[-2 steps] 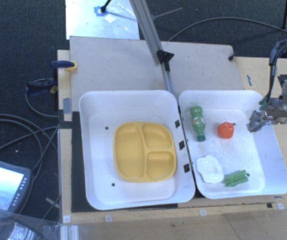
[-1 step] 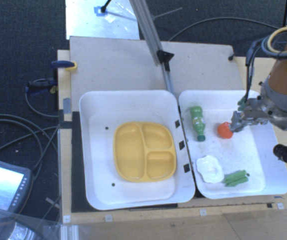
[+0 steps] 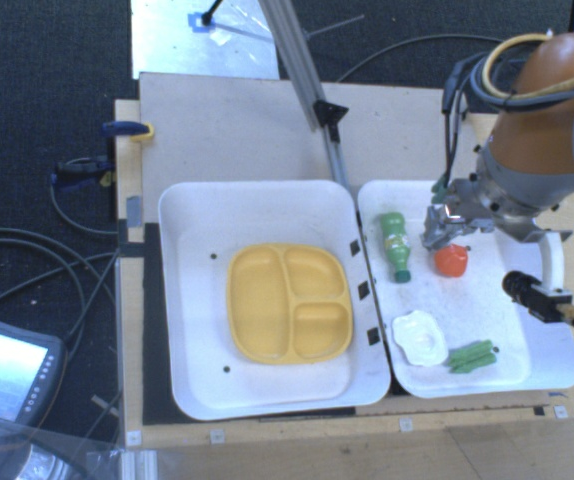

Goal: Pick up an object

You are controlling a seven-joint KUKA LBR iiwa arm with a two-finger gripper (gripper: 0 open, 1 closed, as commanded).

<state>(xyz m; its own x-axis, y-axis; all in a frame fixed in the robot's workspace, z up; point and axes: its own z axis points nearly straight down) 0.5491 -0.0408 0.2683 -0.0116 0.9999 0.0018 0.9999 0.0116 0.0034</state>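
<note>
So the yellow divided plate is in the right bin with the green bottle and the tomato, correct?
Not quite. The camera view shows the yellow divided plate alone in the left bin. The green bottle and the tomato are in the right bin, as you said.

The grey arm [image 3: 557, 158] is reached in from the right, orange band bulging right above the wrist. The gripper [image 3: 445, 230] is pointed down and a bit leftward, hung low under that wrist, metal parts bunched around it.
</note>
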